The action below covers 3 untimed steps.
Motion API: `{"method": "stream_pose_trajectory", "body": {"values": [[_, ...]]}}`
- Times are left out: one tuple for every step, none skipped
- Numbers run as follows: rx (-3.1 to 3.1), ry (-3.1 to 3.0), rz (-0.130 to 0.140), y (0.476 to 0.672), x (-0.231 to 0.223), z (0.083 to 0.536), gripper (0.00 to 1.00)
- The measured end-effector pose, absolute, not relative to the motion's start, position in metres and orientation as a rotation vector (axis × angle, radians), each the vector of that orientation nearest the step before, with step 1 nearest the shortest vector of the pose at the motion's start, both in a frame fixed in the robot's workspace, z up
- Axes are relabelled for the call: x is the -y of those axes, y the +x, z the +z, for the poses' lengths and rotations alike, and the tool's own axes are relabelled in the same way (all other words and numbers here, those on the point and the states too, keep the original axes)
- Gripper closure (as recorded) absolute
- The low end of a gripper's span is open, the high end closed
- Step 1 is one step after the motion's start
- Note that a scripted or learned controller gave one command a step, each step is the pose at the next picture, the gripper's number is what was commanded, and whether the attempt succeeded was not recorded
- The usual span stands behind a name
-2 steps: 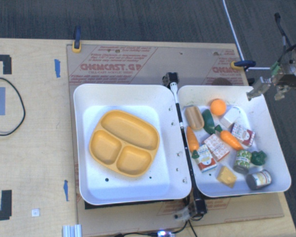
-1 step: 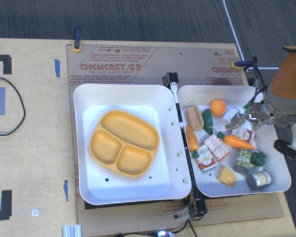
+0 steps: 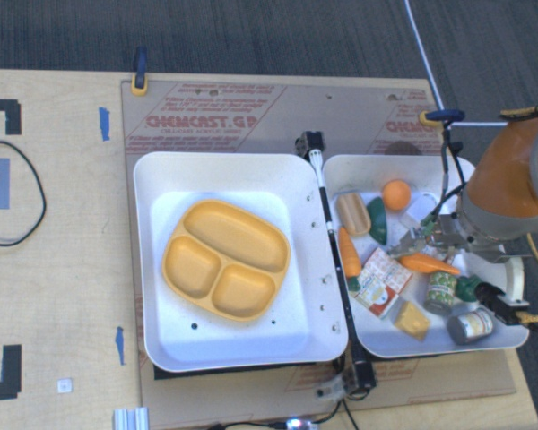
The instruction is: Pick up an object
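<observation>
Fingers (image 3: 428,240) low in right bin (image 3: 511,337), just above carrot (image 3: 428,263); spread or pinched, cannot tell. Advised: descend squarely, close across carrot's narrow width.

Both bins (image 3: 157,267) look like smooth white plastic with a soft sheen. The tray (image 3: 226,258) in the left one is matt yellow plastic. Under them lies a brown cardboard sheet (image 3: 251,119), printed red, on a pale, matt wood-like bench (image 3: 63,267). In the right bin, the can (image 3: 471,327) at 5 o'clock shows shiny metal, the packet (image 3: 382,280) looks like glossy printed paper, and the orange (image 3: 395,194) is matt.
</observation>
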<state>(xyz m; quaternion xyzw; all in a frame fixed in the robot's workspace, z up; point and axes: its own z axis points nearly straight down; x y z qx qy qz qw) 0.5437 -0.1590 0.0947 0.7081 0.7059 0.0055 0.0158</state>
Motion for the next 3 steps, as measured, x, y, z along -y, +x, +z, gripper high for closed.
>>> {"method": "stream_pose_trajectory", "body": {"values": [[-2.194, 2.201, 0.022, 0.490, 0.122, 0.093, 0.00], [-2.201, 2.205, 0.024, 0.490, 0.120, 0.102, 1.00], [-2.222, 2.218, 0.004, 0.481, 0.060, 0.201, 1.00]]}}
